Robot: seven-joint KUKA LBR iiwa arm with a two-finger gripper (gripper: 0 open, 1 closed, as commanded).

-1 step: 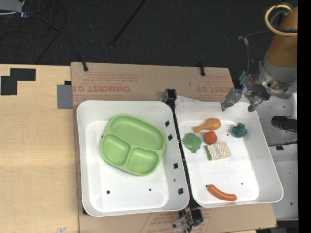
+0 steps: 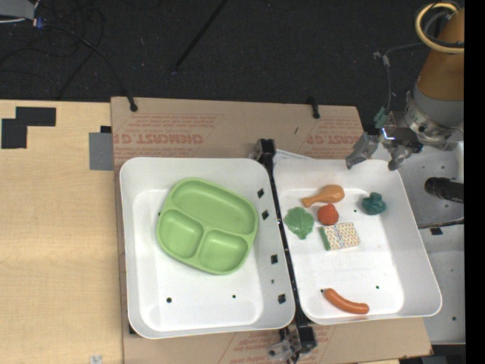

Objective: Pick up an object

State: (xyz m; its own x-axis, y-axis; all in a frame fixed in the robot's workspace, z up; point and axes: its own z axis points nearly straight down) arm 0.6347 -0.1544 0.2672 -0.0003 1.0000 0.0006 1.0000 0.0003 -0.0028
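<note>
Camera view shows the left bin [image 2: 144, 203] bearing a green divided plate [image 2: 208, 225] near its centre. Right of it, the right bin [image 2: 409, 279] holds a green broccoli piece [image 2: 299, 222] at about ten o'clock, with an orange drumstick [image 2: 324, 196], a red tomato [image 2: 327, 214] and a patterned cracker [image 2: 340, 236] close by, a teal piece [image 2: 373, 203] toward two o'clock, and a sausage [image 2: 346, 302] at six o'clock. Above the bin's one o'clock corner hangs the gripper [image 2: 377, 158], fingers spread and grasping nothing.
</note>
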